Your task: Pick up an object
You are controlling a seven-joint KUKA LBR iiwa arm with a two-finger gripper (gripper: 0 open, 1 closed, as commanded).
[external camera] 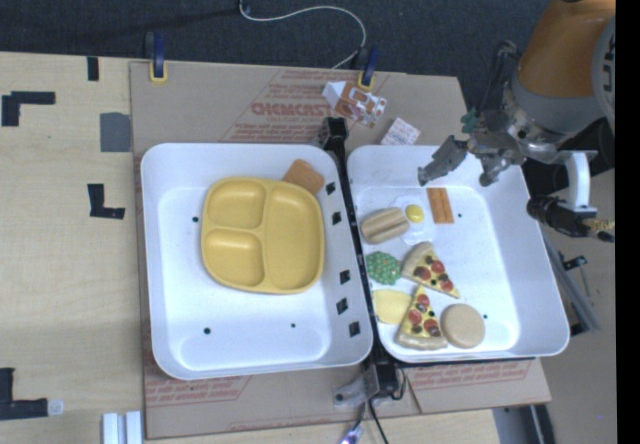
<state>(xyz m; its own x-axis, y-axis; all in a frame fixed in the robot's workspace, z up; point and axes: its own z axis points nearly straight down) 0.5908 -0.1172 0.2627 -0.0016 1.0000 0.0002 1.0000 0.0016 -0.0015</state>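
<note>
The gripper (463,162) hangs over the far edge of the right bin (505,232), its two dark fingers (438,164) spread apart with nothing between them, and the grey arm with its orange band (565,42) reaches in from the right. Just below the gripper, near the bin's far edge, lies a small orange stick (439,204), and beside that a yellow egg-like piece (414,214). A toy hot dog (384,224) rests against the bin's left wall, with a green leafy piece (382,266) nearer the front along the same wall. A pizza slice (431,269) sits toward the middle of the bin, touching or almost touching the green piece. Along the front edge are a yellow wedge (391,306), a second pizza slice (421,320) and a round tan cookie (463,325), the three lying close together, the cookie just beside the slice. The left bin (175,332) carries a yellow divided plate (263,235) set toward its far right part, and a brown bread-like piece (303,175) leans in the bin's far right corner, touching the plate's rim. Both bins stand on a sheet of brown cardboard (230,102) clamped at its far edge by two blue-and-yellow clamps (155,60), and a white cable (300,14) runs across the dark floor beyond it.
</note>
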